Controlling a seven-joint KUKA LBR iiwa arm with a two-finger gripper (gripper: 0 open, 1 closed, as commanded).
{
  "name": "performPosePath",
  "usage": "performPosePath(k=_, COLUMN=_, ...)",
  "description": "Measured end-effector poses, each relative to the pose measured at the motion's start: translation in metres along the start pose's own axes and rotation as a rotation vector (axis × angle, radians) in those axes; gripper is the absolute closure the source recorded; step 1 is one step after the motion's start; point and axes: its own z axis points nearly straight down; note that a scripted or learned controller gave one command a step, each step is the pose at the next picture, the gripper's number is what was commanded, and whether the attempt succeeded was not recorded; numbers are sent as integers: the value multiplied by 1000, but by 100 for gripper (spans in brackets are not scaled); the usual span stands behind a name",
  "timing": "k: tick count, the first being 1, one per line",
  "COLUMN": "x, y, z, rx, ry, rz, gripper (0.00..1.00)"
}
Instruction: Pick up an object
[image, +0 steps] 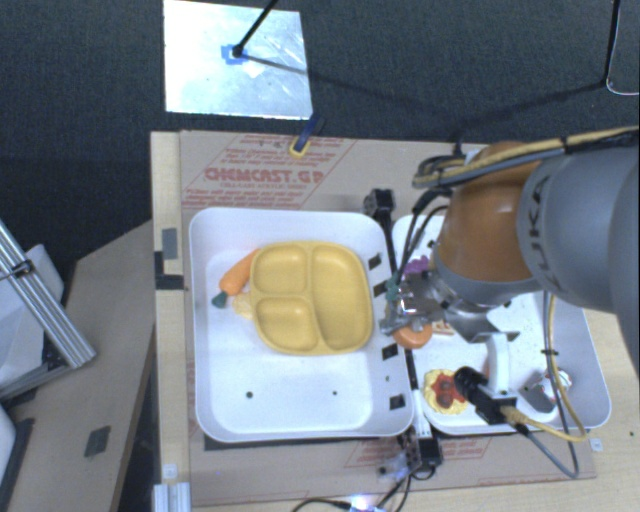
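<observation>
Claw: low over the right bin's left edge; can't tell how wide it stands or whether it holds anything.
Orange piece: rounded, smooth, right under the claw at its 6 o'clock.
Yellow-red toy: lumpy, at the claw's 5 o'clock.
Left bin: glossy yellow divided plate, carrot at the plate's 9 o'clock.
Counter: flat brown board.

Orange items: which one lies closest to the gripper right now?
The orange piece in the right bin, right beside the gripper at the bin divider. The toy carrot lies far off in the left bin, tucked against the yellow divided plate.
</observation>
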Motion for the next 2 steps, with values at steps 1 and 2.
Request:
performPosePath(k=1, x=32, y=-4, z=-3, rx=-1, ry=-1, rz=1, gripper=100)
performPosePath(k=2, x=22, y=-11, z=-21, rx=-3, ry=-2, rz=8, gripper=100)
